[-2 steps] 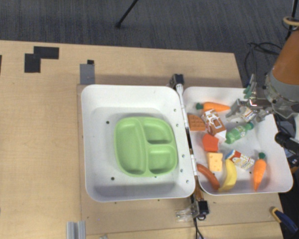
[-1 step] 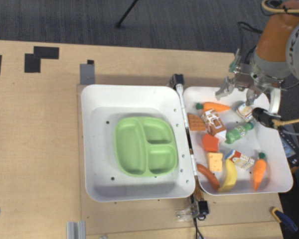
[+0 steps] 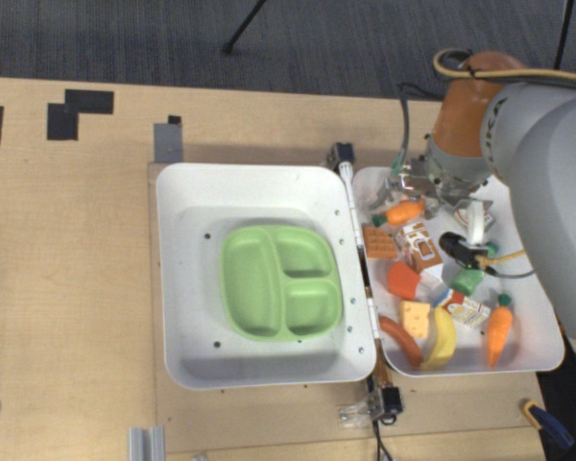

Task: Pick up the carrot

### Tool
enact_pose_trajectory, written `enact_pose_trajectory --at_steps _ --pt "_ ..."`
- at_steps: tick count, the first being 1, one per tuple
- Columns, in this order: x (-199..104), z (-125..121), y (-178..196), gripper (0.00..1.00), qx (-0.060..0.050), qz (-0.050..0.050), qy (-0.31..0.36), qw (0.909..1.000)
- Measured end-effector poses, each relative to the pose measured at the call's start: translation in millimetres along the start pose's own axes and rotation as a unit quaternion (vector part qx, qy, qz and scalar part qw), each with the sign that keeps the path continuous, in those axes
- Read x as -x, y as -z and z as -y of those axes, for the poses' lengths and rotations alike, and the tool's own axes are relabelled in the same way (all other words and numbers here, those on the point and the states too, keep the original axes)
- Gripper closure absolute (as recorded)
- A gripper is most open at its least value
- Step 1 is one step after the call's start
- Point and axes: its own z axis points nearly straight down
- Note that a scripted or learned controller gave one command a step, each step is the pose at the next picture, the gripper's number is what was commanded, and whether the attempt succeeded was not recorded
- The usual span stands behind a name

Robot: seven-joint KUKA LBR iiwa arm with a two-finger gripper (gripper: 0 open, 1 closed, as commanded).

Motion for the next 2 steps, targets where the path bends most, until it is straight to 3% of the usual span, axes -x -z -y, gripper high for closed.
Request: enact_pose_trajectory --at_steps 1,2 --pt "0 1 10 1.00 -0.005 -0.001 0.001 1.0000" --pt "-42 59 176 1.00 0.001 0.000 -0.087 0.9962"
